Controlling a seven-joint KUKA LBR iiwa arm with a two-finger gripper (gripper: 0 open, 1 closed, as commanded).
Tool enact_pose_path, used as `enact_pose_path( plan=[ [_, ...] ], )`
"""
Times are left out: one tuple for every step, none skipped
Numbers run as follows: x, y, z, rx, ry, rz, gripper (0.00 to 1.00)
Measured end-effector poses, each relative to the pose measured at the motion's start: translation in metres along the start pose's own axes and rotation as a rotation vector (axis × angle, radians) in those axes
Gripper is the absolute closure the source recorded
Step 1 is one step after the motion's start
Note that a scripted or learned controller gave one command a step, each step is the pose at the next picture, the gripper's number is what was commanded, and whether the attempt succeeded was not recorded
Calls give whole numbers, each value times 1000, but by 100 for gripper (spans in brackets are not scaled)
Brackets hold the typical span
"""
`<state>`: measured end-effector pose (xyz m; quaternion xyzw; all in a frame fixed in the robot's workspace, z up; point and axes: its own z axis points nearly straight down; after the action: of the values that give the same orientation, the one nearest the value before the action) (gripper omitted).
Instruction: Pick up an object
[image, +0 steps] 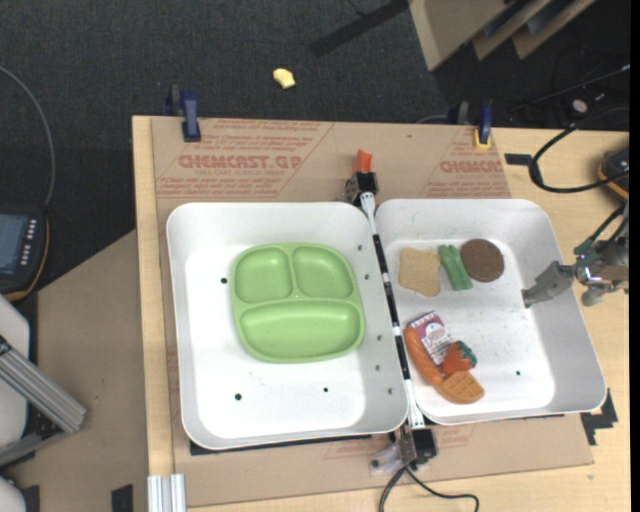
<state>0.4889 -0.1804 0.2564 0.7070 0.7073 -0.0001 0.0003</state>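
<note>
From the camera view, the gripper sits at the right rim of the right bin, and whether it is wide or narrow I cannot tell. The candidates lie along that bin's left half: a tan bread slice, a green piece and a brown disc toward the far side, a small packet and orange toy food nearer. All look light and stiff (probably plastic play food, somewhat slippery). The disc seems easiest, taken across its width. The bin's middle floor gives open room; the divider crowds the bread. The left bin holds a green divided plate.
</note>
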Motion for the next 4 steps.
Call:
enact_pose_path(
  plan=[
    [38, 86, 107, 0, 2, -7, 0],
    [7, 122, 175, -2, -3, 0, 0],
    [59, 164, 174, 8, 0, -1, 0],
    [38, 173, 171, -3, -2, 2, 0]
  ],
)
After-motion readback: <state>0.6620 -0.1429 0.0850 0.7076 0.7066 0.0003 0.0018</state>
